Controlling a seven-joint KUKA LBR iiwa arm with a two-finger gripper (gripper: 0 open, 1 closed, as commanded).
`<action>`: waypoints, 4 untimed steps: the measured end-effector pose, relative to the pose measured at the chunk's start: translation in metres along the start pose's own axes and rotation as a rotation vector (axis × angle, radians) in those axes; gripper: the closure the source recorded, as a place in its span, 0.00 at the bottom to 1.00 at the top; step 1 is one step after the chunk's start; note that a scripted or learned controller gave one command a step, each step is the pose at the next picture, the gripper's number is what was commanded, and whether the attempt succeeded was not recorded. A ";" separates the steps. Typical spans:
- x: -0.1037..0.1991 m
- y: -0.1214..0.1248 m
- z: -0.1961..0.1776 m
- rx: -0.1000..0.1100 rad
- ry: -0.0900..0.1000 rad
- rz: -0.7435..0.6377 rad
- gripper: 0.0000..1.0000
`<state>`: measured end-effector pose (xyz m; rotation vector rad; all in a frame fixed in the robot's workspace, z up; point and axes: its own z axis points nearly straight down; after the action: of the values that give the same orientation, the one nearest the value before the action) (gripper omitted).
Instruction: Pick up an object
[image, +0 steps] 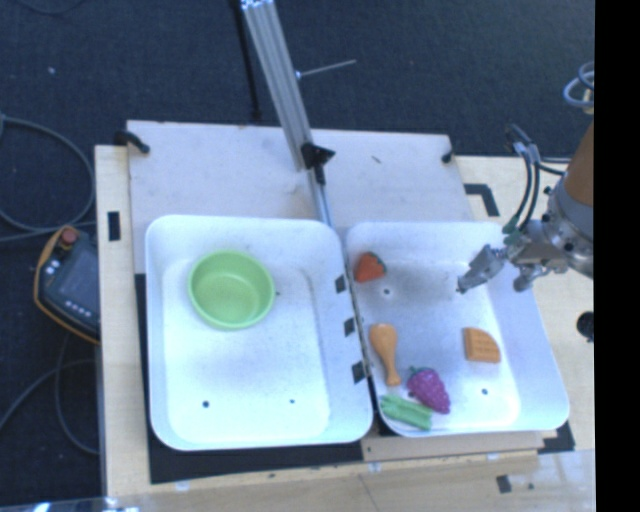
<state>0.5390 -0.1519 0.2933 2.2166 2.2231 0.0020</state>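
Gripper (497, 268) over right bin (530, 330), fingers spread, nothing between them. Orange bread piece (481, 345) just below gripper in that bin; strawberry (369, 266) well left of gripper.

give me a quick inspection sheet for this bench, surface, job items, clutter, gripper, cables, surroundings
surface: two shallow white bins side by side, left bin and right bin, on a pale bench.
job's things: in the right bin, a strawberry near the far left corner, a chicken drumstick, purple grapes, a green vegetable at the near edge, an orange wedge. In the left bin, a green bowl.
clutter: nothing seen.
grippers: gripper over the right bin's far right side, fingers apart, nothing between them.
cables: black cables on the dark floor to the left.
surroundings: pendant left of the bench; metal pole crossing the far side.
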 end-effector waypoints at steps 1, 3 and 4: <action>0.000 0.000 0.000 -0.001 0.000 0.001 0.00; 0.007 -0.003 0.091 0.005 -0.001 0.004 0.00; 0.005 0.000 0.134 0.005 -0.001 0.005 0.00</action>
<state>0.5395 -0.1472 0.1591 2.2244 2.2198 -0.0050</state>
